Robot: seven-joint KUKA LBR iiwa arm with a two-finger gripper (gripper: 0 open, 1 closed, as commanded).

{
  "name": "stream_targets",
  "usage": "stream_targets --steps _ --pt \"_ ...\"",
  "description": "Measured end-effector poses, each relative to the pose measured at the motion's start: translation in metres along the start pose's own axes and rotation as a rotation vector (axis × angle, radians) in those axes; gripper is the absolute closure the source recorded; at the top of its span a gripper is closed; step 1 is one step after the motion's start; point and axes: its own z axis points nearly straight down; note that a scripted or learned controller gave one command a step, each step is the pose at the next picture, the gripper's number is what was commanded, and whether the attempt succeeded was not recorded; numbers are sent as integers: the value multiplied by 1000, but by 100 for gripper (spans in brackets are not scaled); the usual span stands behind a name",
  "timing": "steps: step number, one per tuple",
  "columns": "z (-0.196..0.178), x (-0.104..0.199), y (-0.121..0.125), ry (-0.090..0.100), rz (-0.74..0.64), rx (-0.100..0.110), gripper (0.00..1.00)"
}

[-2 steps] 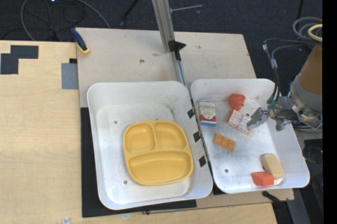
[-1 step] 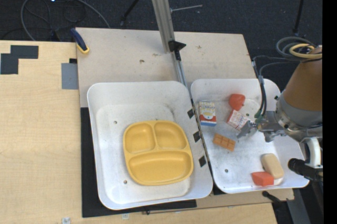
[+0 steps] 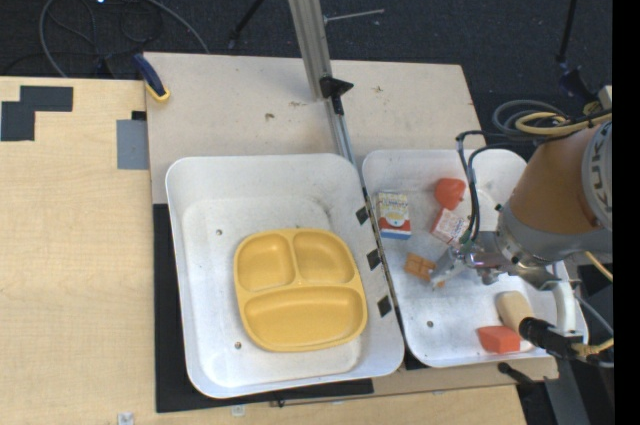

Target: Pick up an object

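**Mia:** What is in the big white bin (image 3: 200, 313) on the left?

**Tom:** A yellow plate (image 3: 299, 289) with three parts. It lies flat near the middle of that bin.

**Mia:** And the other white bin (image 3: 430, 338), the one on the right?

**Tom:** Lots of little things. There is a small box (image 3: 393, 214) with a blue bottom, close to the wall between the two bins. Beside it, further right, is a red cup (image 3: 450, 191). Just below the cup is a little packet (image 3: 449, 226) with red and white on it.

**Mia:** Where is the robot arm (image 3: 560, 193)?

**Tom:** It comes in from the right and hangs over the right bin. Its gripper (image 3: 462, 263) is low, near the middle of the bin, just under the packet.

**Mia:** Is it holding anything?

**Tom:** I cannot tell. A small orange-brown thing (image 3: 421, 267) is right next to the tip, on its left. It may be touching, but the tip is too small and dark for me to see how wide it is.

**Mia:** Anything else in there?

**Tom:** Yes. A red block (image 3: 498, 339) lies near the front corner, and a tan roll (image 3: 513, 306) sits just above it.
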Motion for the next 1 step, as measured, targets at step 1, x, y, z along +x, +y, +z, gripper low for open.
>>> stream_targets --steps 1 --pt "21 0 1 0 0 -7 0"
